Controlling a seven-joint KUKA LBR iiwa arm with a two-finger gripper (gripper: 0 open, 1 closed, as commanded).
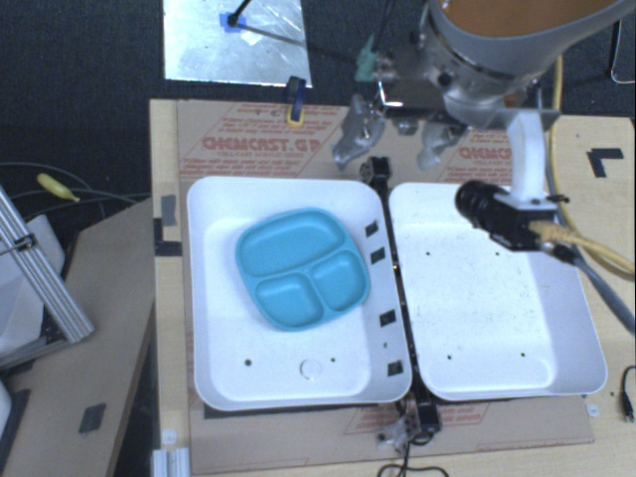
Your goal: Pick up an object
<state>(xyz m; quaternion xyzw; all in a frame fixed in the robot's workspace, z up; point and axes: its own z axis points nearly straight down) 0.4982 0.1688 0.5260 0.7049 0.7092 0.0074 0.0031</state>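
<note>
A light blue divided plate (301, 266) with three compartments lies flat in the left white bin (229, 371), slightly above the bin's middle. My gripper (395, 145) hangs above the far edge of the bench, over the seam between the two bins. Its two metal fingers (353, 139) stand apart with nothing between them. The gripper is up and to the right of the plate, well clear of it.
The right white bin (517, 356) lies beside the left one. A black cylindrical part (492, 214) on the arm overhangs its far left corner, with a yellow cable (586, 249) trailing right. A shiny metal sheet (234, 26) lies beyond the bench.
</note>
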